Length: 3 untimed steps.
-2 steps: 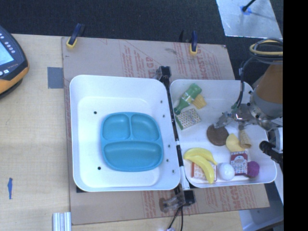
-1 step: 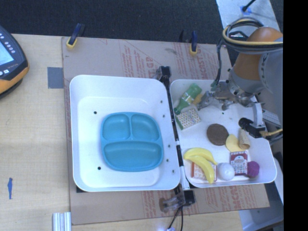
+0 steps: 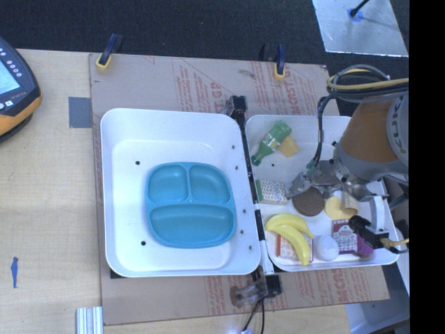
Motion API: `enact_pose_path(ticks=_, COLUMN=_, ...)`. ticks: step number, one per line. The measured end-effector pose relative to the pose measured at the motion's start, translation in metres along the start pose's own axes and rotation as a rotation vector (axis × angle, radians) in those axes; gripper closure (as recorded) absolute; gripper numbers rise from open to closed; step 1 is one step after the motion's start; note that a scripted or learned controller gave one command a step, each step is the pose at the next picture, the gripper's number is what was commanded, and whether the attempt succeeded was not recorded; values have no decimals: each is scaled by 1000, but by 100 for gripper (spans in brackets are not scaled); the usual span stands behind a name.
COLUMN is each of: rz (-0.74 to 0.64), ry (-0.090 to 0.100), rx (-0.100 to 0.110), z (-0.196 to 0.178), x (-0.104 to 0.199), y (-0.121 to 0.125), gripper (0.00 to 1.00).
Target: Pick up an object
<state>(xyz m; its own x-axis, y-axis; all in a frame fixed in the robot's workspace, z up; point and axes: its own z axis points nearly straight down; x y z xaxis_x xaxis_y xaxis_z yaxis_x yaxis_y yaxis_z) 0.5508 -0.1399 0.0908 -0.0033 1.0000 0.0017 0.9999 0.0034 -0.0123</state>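
The right bin [image 3: 303,120] holds several small objects: a green bottle [image 3: 270,142] with a yellow piece [image 3: 288,146] beside it, a checkered packet [image 3: 271,191], a brown disc [image 3: 308,203], a yellow banana [image 3: 293,234], a white ball [image 3: 325,248], a yellow block [image 3: 339,209] and a red-and-white box [image 3: 345,236]. My gripper [image 3: 306,184] reaches in from the right and hangs low over the middle of this bin, just above the brown disc and right of the packet. The arm's wrist hides part of the bin's right side.
The left bin [image 3: 125,186] holds a blue divided plate [image 3: 189,204]. Blue and yellow clamps [image 3: 279,60] pin the cardboard at the back. A yellow-grey pendant [image 3: 14,82] lies at the far left. Cables [image 3: 361,81] loop above the arm.
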Motion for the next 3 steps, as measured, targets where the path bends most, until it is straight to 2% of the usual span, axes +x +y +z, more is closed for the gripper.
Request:
enact_pose_path(ticks=1, rz=-2, ry=-9, rx=-11, z=-2, x=33, y=32, gripper=0)
enact_pose_path(ticks=2, rz=1, ry=0, rx=-1, z=1, x=30, y=-41, gripper=0)
enact_pose_path(ticks=3, rz=-3, ry=-2, rx=-6, z=-10, x=30, y=-37, gripper=100)
